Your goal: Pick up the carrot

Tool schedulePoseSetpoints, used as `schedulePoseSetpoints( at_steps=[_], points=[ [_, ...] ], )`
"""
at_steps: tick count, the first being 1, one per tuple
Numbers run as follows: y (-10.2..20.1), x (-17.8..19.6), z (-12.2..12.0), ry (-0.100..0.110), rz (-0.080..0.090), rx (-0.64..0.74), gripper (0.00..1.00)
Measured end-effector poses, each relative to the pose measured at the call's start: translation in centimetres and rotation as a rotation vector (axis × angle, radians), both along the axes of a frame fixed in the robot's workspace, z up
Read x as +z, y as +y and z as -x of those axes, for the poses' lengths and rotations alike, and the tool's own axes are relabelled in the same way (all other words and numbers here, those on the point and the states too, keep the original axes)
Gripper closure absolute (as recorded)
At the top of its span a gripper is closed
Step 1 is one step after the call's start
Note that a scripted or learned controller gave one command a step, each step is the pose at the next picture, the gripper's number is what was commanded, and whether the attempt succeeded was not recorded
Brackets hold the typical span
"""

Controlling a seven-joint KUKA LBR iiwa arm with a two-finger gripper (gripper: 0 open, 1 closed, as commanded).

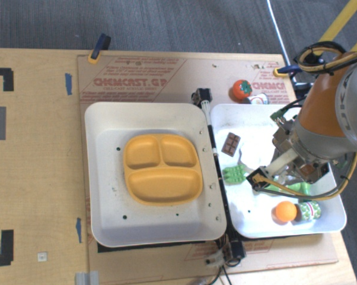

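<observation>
Nearest the camera, at approx 6 o'clock in the right bin (331,223), sits an orange rounded piece (285,212). It's the only orange thing in that bin, so prob the carrot, though from this angle it looks stubby and I can't be sure. Touching it at its 3 o'clock is a small green, red & white item (309,209). Just beyond, at the carrot's 1 o'clock, the gripper (298,176) hangs low over the bin floor, w/ a pale green strip (300,188) lying under it. Can't tell whether the gripper is open or closed, and nothing orange is seen in it. My read: approach step, grasp not yet made. Next move calls for shifting the gripper toward 7 o'clock until it's over the carrot, then coming straight down; a round body will prob squirt out if pinched off-centre

In the way: the green, red & white item crowds one side and the bin wall is near at 6 o'clock, so there's little room to close. The green strip could get caught instead

Farther back in the right bin: a green block (235,174) at 9 o'clock and a brown chocolate-like bar (230,143) at 10 o'clock, both well apart from the carrot. The left bin (101,177) holds a yellow divided plate (163,168). Beyond the right bin, at 12 o'clock on the bench (36,159), is a red-orange tomato-like toy (242,89), not to be mistaken for the target
</observation>
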State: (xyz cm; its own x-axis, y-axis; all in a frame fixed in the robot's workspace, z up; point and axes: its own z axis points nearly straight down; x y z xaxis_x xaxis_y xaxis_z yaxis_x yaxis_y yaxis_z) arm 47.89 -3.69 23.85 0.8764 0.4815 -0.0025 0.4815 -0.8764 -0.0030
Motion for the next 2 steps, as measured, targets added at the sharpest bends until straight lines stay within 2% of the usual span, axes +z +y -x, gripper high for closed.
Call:
schedulePoseSetpoints(
  at_steps=[1,2],
  points=[
    [3.0,-1.5,0.0,0.001,0.0,-0.281,1.0],
    [0.5,-5.4,-0.1,0.002,-0.001,-0.057,1.0]
  ],
)
